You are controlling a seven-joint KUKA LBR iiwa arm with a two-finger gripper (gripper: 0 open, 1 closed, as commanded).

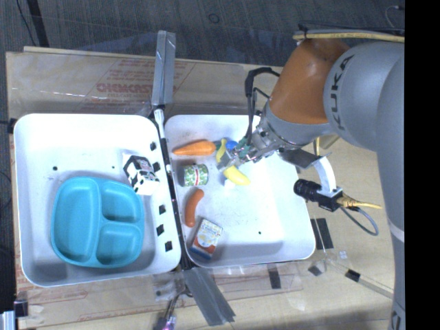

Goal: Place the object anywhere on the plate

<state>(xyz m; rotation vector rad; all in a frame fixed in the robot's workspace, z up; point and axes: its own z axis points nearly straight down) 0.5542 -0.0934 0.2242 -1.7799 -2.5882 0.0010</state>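
Note:
A blue plate [96, 221] with three compartments lies in the left bin [41, 143]. The right bin [289, 232] holds an orange carrot [194, 148], a small green can [195, 176], a red sausage [193, 206], a yellow banana-like piece [236, 177], a yellow and blue item [225, 148] and a small orange carton [207, 237]. My gripper [240, 155] hangs low over the right bin's upper middle, just above the yellow piece and beside the yellow and blue item. Nothing is clearly seen between its fingers.
A black and white fixture [139, 172] sits at the left bin's right wall, just above the plate. A metal divider bar [162, 67] runs between the bins. The grey arm [344, 81] covers the right bin's upper right corner. Cables lie on the bench at right.

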